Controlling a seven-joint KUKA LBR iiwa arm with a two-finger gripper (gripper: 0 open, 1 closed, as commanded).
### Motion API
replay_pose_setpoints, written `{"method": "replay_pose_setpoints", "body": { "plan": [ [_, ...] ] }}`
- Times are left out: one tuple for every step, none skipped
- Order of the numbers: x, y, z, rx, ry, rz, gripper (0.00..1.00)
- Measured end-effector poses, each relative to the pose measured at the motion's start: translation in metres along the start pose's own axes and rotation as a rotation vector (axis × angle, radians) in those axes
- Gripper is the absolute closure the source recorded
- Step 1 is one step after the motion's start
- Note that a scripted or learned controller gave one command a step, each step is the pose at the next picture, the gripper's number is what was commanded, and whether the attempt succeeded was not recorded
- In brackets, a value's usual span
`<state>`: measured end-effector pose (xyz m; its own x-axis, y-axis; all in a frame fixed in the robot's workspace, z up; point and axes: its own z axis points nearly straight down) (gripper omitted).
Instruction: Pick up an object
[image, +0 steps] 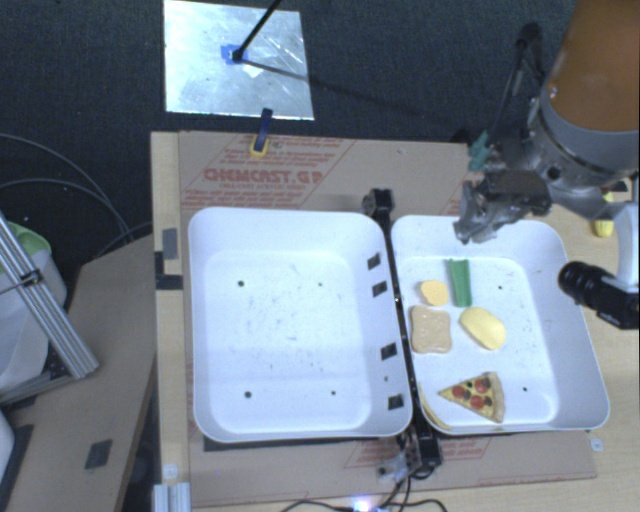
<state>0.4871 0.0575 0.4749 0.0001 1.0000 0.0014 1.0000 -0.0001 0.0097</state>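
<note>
Descent is the step judged to be in hand, since nothing is held between the fingers of the gripper (472, 232), which hangs over the far edge of the right bin (570, 300). Whether those fingers are apart or together cannot be told (they are blurred and dark). Nearest below it lies the green stick (459, 282), with the small yellow round (434, 293) beside that; the bread slice (431, 329), lemon-like piece (483, 327) and pizza slice (474, 395) lie further toward the near rim. A single piece should be centred between the fingers, and neighbours avoided.
</note>
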Motion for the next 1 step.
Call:
{"method": "replay_pose_setpoints", "body": {
  "plan": [
    [0.0095, -0.0013, 0.0858, 0.013, -0.002, -0.001, 1.00]
  ]
}}
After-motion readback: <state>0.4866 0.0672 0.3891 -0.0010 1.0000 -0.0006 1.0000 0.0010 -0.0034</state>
